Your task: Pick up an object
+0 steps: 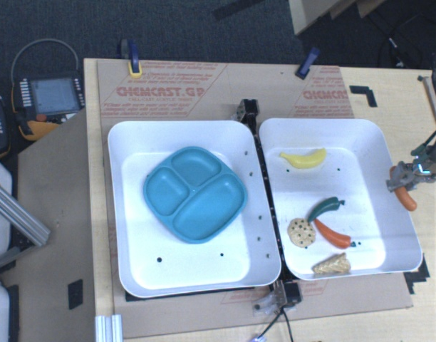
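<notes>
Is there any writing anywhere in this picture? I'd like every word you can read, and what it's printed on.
"CHEMCAST.G P", or close to it, in faded red letters on the brown board behind the left bin; the last letters are unsure.
The same red print repeats on the board behind the right bin, too cut off and blurred to read in full.
The small screen at the upper left shows something, too small to read.

Plate (195, 202) in left bin (125, 144) — banana (304, 159) behind cookie (301, 232) in right bin (375, 137).
</notes>
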`<state>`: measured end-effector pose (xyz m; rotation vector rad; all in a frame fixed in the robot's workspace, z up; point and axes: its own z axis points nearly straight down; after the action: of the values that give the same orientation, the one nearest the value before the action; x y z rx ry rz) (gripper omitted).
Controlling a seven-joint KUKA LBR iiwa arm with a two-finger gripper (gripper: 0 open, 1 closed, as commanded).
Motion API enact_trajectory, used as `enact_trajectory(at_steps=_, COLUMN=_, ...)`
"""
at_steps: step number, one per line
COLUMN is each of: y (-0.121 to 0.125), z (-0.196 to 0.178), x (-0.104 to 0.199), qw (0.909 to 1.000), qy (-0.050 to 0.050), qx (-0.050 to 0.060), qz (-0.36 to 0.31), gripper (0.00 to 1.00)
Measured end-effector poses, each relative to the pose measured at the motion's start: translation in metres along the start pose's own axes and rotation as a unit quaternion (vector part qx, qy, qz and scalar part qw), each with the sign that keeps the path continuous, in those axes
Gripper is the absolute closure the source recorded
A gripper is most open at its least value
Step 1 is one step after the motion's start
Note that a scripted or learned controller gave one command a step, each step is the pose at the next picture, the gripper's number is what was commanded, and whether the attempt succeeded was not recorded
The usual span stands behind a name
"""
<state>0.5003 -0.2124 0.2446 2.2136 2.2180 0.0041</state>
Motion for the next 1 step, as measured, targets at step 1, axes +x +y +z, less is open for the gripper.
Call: enact_trajectory(at_steps=1, y=0.0013, z=0.0133, x=0.0512, qw=1.0, qy=0.003, qx=0.005, qz=-0.002, gripper=1.0)
